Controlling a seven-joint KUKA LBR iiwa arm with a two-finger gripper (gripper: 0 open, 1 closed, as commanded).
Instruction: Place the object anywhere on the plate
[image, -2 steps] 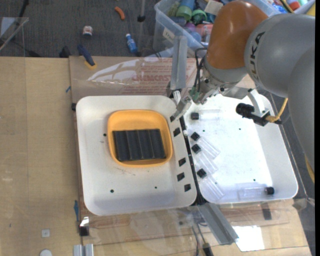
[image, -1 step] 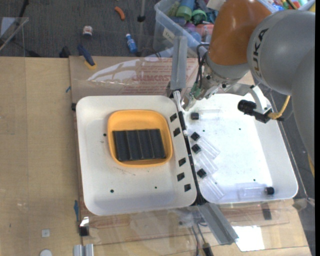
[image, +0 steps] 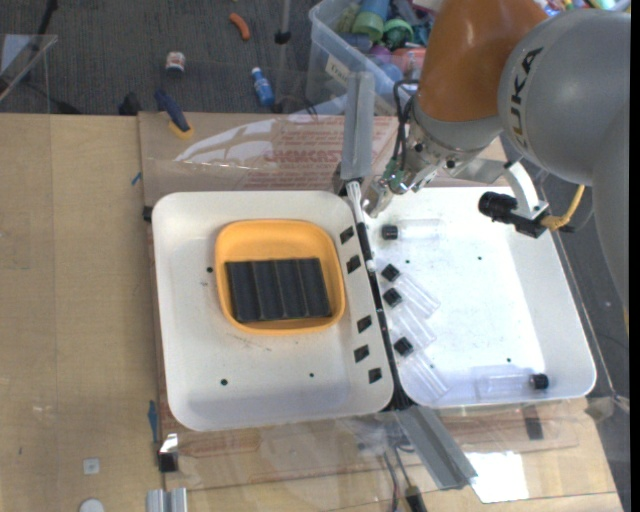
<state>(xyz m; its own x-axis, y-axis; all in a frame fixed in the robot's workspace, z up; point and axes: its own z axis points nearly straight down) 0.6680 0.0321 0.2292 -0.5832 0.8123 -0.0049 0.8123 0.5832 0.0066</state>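
Observation:
An orange square plate (image: 232, 245) sits in the left white bin (image: 190, 370). A dark grey ridged slab (image: 278, 290) lies flat on the plate and covers most of its middle. My gripper (image: 378, 193) hangs under the orange wrist band at the far end of the wall between the two bins, up and to the right of the plate and apart from the slab. I see nothing held in it.
The right bin (image: 520, 300) holds a few clear plastic pieces, with a clear tube (image: 505, 382) near its front right corner. Black clips (image: 362, 325) line the divider. A tub of toys (image: 365, 40) stands behind the bins. The grey arm (image: 575, 90) covers the upper right.

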